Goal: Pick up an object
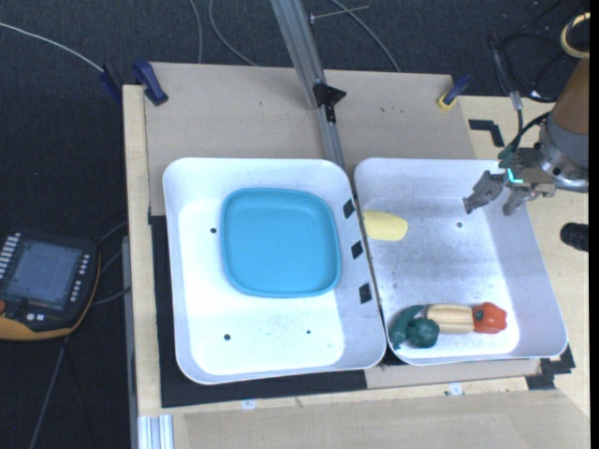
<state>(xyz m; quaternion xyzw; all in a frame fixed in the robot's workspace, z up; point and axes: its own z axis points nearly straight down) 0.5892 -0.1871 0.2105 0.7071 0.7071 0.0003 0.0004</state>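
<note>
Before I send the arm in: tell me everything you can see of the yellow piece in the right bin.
The yellow piece is a small, smooth, pale yellow lump, rounded and slightly elongated, possibly plastic or foam. It lies flat on the floor of the right bin, hard against that bin's left wall, in its upper left part. Nothing else touches it; the gripper is well off to its right.

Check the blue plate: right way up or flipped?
Right way up. The blue plate lies flat in the left bin, raised rim around a sunken middle.

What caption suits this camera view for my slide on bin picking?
Open gripper hovers over the right bin holding a yellow piece and toys; blue plate in the left bin.
</note>
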